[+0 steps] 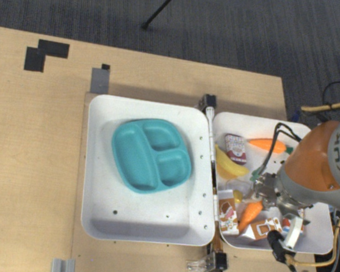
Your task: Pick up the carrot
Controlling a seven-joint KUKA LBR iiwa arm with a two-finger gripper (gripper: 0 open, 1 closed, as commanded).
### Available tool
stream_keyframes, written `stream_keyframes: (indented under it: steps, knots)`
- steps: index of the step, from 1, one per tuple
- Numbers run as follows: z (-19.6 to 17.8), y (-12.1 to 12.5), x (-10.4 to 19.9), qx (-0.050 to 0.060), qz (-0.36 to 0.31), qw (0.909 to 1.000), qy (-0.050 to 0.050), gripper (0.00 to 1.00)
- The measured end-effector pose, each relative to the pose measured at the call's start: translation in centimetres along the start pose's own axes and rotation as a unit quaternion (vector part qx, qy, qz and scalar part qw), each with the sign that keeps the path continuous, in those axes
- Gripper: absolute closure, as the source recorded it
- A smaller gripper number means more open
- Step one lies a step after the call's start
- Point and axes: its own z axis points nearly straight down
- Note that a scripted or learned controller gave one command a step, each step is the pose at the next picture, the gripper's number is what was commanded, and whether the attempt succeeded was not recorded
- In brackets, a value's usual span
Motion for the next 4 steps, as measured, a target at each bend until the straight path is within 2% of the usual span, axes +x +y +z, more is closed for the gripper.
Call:
stream_keyframes:
  steps: [1,2,3,4]
  knots:
    - [-8.4,-2.6,7.9,0.011,0.293,0.956,-0.003,1.0]
    - [1.2,2.9,1.1,0.004,0.219,0.9758,-0.003,1.0]
    - [1.3,2.8,1.2,0.006,0.217,0.9762,-0.003,0.0]
    - [0.6,-0.3,0.9,0.01,0.271,0.9626,-0.004,0.0]
